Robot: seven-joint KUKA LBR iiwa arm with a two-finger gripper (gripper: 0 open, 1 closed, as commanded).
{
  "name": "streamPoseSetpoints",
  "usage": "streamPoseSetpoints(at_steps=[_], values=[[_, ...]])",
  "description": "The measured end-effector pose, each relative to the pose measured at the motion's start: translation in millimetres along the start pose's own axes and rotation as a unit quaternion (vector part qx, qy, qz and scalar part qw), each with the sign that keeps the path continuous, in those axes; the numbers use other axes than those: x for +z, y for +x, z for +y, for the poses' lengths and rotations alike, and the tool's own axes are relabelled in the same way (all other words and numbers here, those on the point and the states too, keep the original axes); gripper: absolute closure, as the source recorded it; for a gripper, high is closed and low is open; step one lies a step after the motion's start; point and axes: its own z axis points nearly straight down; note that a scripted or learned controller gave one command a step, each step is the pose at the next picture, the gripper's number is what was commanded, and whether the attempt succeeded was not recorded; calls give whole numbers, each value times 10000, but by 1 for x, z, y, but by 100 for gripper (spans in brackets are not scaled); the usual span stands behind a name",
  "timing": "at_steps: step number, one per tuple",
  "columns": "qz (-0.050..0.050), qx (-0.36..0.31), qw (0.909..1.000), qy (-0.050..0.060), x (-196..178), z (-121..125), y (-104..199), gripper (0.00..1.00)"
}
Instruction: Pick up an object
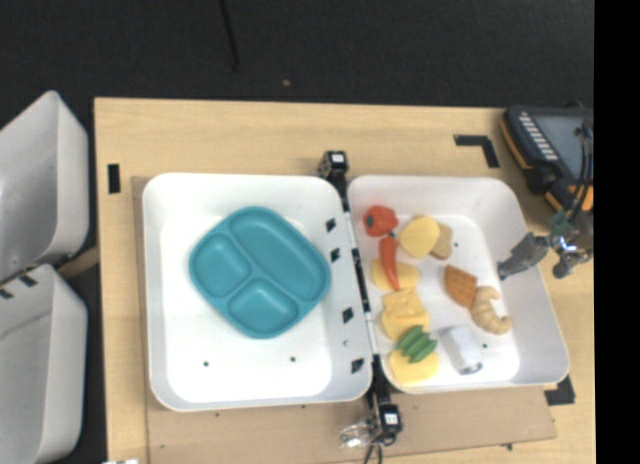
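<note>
Gripper (540, 255) at the right bin's (535, 352) right rim, fingers spread, holding nothing.
Toy food lies in that bin: croissant (489, 311) nearest, tomato (379, 219) farther left; teal plate (260, 270) sits in the left bin (170, 352).

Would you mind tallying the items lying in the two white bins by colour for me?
Teal: 1, the divided plate
Red or orange-red: 2, the tomato and the carrot-like piece
Yellow: 3 or so; the pieces overlap, so this is approximate
Green: 1
Brown or tan: 2, including the croissant
White or grey: 1, a small cylinder
Total: about 10
</note>
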Motion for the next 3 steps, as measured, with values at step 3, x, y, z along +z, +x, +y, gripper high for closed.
streamPoseSetpoints(at_steps=[3], values=[[5, 24, 10000, 15, 169, 9, -10, 0]])
